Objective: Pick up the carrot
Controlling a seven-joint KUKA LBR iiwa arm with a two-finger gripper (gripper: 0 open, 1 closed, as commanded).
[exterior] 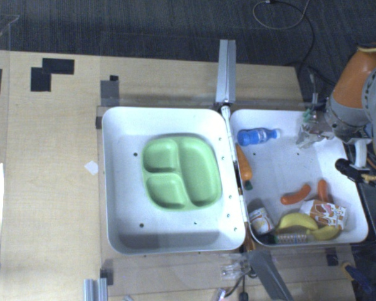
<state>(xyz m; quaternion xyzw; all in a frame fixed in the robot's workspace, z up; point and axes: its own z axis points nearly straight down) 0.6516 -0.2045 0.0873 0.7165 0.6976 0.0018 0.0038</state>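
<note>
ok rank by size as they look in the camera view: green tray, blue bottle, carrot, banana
1. green tray, by far the largest
2. banana
3. carrot and blue bottle look alike in length, so not ranked

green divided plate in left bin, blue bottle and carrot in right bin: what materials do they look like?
Green three-compartment plate: likely moulded plastic, matte; uniform colour, soft rounded dividers. Small blue bottle: looks like translucent plastic with a white cap end; slight sheen. Orange carrot with dark green tip against the right white bin's left wall: probably a plastic toy, smooth and evenly coloured, though the view is too coarse to be sure.
</note>
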